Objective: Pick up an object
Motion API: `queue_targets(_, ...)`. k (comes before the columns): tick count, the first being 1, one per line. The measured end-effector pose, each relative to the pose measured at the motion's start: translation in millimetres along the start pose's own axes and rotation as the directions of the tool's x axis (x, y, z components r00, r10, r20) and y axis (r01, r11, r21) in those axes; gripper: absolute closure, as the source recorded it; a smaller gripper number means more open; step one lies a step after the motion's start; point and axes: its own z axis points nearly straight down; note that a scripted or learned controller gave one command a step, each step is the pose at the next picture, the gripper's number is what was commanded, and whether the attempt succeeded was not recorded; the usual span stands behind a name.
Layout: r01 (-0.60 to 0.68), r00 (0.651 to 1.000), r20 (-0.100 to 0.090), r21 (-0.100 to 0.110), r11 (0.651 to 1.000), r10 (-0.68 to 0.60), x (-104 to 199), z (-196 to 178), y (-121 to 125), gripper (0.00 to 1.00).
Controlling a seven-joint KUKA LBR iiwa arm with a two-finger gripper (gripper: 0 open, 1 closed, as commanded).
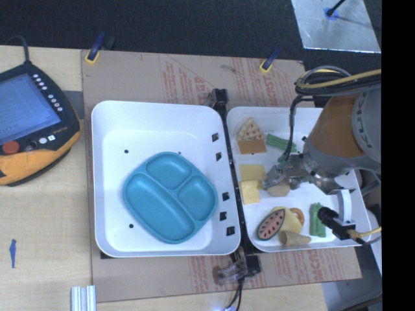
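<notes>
Toy food pieces crowd the right bin, with the gripper lowered among them.

The arm reaches in from the right and its gripper sits just above a tan piece near the bin's middle; whether the claw is open or closed cannot be told. Two yellow blocks lie just to its left, a sandwich wedge further back, a watermelon slice toward the front. A blue divided plate rests in the left bin.

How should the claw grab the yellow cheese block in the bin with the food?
Probably straight down from above, pinching the yellow cheese block across its two flat opposite sides. It lies flat in the right bin, with neighbours close on several sides, so a sideways approach looks crowded.
</notes>
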Motion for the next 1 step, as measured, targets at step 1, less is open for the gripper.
queue_targets(1,0.006,1.000,-0.001,-0.009,1.000,-0.006,72.4,-97.2,20.6,1.00)
